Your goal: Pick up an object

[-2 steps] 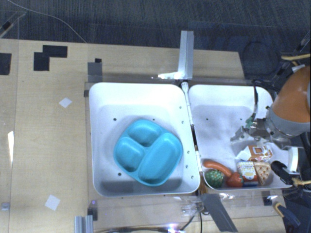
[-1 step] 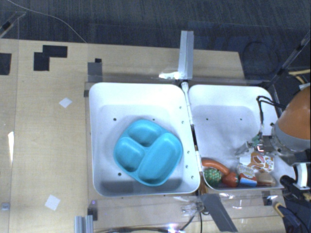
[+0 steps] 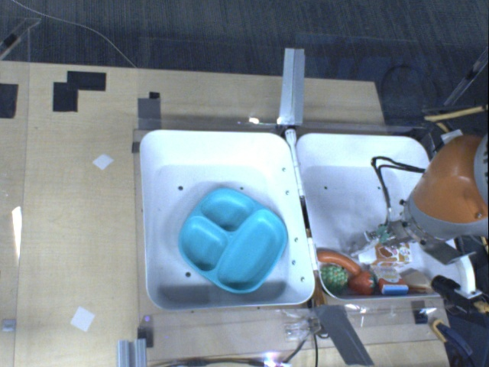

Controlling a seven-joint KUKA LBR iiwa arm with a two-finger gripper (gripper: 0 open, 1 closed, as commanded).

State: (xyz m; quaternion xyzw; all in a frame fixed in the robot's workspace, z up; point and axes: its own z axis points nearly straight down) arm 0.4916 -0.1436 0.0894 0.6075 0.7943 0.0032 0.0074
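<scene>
Pale wood bench [image 3: 69,228] under me, two white bins side by side on it. Left bin [image 3: 164,155] carries a blue divided plate [image 3: 233,239], three compartments, sitting a little toward the near wall. Right bin [image 3: 344,159] is where I work: my gripper [image 3: 391,239] hangs low over the heap in its near corner, orange band of my arm [image 3: 451,186] just above. Whether my jaws are open or closed I cannot tell; the wrist hides them from this angle. Nothing shows clamped between them, so I judge the pick not yet made. The likely targets lie below me: an orange sausage-like piece [image 3: 340,260], a green round item [image 3: 334,280], a red one [image 3: 361,284], and a printed packet [image 3: 393,254] closest to me. They crowd together, touching, which may make a clean grab awkward
</scene>
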